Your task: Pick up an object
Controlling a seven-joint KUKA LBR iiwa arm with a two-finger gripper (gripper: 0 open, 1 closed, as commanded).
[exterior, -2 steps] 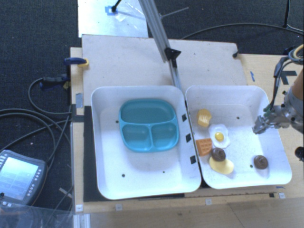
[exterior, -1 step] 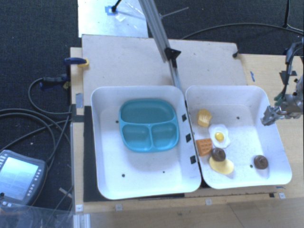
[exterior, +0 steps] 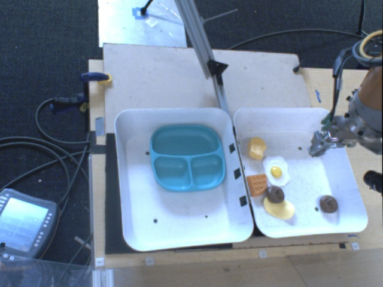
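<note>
Blue plastic plate with three parts (exterior: 187,157) sits flat in the left white bin (exterior: 134,220), its long side running left to right. The right white bin (exterior: 353,220) has toy food: a yellow cup shape (exterior: 257,148), a fried egg (exterior: 276,172), an orange block (exterior: 257,184), a brown donut on a yellow slice (exterior: 276,195), and another brown donut (exterior: 328,204). The gripper (exterior: 318,145) hangs over this bin's far right side, holding nothing. I cannot tell how its jaws stand.

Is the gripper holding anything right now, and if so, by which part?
Nothing is held. The gripper hangs over bare floor of the right bin, apart from the fried egg and the other toy foods.
</note>
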